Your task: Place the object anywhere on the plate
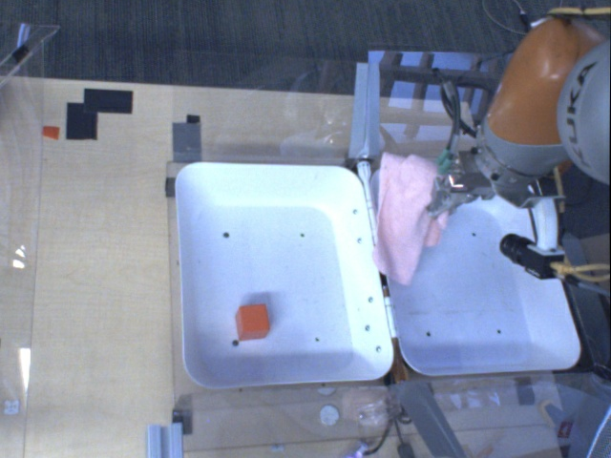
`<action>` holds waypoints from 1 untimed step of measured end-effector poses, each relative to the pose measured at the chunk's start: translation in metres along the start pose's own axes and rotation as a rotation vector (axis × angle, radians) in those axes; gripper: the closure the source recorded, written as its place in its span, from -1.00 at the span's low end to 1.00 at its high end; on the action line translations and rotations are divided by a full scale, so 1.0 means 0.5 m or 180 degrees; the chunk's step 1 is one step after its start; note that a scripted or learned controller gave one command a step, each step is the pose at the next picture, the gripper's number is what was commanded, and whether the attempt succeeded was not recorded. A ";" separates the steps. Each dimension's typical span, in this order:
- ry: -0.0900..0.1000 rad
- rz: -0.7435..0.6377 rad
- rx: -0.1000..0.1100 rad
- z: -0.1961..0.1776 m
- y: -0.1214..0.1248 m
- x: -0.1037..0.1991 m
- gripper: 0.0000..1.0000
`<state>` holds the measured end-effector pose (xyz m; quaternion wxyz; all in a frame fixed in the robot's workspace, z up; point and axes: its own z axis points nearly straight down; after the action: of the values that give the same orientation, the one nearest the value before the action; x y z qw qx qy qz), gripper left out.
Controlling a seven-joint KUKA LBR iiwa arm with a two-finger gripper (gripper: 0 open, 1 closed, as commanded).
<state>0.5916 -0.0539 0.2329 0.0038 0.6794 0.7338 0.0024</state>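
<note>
A soft, rumpled pink cloth (405,216) drapes over the left rim of the right bin (496,337), its upper right edge seemingly pinched in the gripper (447,191), while a small orange cube (253,322) sits in the smooth left bin (277,208).

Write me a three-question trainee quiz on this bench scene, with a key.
1. True or false: the orange block lies in the right bin.
2. Multiple choice: where does the pink cloth sit? A) wholly inside the left bin; B) at the left side of the right bin, draped against the divide between the bins; C) on the bare bench left of both bins.
3. Fill in: the gripper hangs over the ____ bin, right beside the cloth.

Key: 1. False, the block lies in the left bin, near its front left. 2. B. 3. right.
</note>
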 end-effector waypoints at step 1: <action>0.0003 -0.0019 0.0009 0.014 0.004 0.004 1.00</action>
<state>0.5933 -0.0518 0.2258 0.0024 0.6772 0.7358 0.0016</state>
